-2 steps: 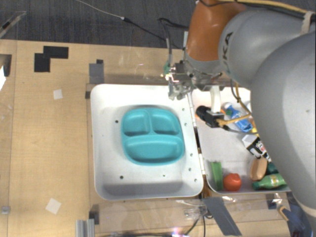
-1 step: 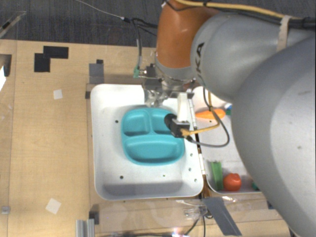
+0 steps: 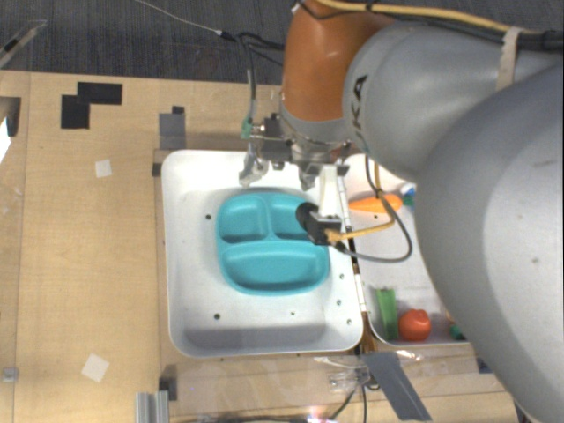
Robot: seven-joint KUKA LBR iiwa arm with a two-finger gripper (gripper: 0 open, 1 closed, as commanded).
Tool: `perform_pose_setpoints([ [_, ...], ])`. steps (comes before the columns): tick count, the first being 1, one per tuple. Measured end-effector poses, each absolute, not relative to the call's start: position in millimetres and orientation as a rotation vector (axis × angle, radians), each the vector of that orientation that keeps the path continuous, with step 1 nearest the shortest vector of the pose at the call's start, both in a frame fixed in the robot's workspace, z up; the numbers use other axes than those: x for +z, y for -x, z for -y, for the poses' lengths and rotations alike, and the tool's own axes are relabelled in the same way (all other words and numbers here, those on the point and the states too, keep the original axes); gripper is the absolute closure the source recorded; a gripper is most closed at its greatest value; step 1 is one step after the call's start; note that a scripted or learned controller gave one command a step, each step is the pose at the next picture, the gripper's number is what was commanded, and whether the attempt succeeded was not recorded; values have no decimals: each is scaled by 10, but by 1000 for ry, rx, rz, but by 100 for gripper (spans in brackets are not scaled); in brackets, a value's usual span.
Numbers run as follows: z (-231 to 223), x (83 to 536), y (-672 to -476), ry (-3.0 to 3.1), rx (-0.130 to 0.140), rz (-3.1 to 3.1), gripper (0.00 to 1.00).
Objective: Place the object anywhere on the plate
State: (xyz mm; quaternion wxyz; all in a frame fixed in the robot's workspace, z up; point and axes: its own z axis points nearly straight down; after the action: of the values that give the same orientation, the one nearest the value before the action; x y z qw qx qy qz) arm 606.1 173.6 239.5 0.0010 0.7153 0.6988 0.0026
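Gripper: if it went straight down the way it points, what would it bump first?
Probably the blue divided plate, near its far rim. The gripper points down into the left white bin. Depth is unclear, so it might hit the bin floor just behind the plate instead.

The plate (image 3: 269, 267) sits mid-way in the left bin (image 3: 189, 263), its three wells open from above. The big near well and the left far well give clear ways down. White floor runs free along the plate's left and near sides. The gripper (image 3: 278, 176) hangs over the plate's far rim (fingers spread apart). The arm (image 3: 441, 104) covers most of the right bin (image 3: 401, 285), where a carrot (image 3: 374, 204), a green piece (image 3: 386, 305) and a red ball (image 3: 414, 324) crowd the visible strip.
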Motion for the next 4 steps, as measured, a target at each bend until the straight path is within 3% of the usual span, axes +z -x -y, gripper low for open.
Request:
perform_pose_setpoints([
  [1,-1321,1557,-6324,-2084,-2,-2351,0],
  [2,-1333,1578,-6332,-2082,4,-2351,0],
  [3,-510,1967,-6462,-1644,7,-2667,0],
  [4,-540,2083,-6475,-1638,15,-2667,100],
])
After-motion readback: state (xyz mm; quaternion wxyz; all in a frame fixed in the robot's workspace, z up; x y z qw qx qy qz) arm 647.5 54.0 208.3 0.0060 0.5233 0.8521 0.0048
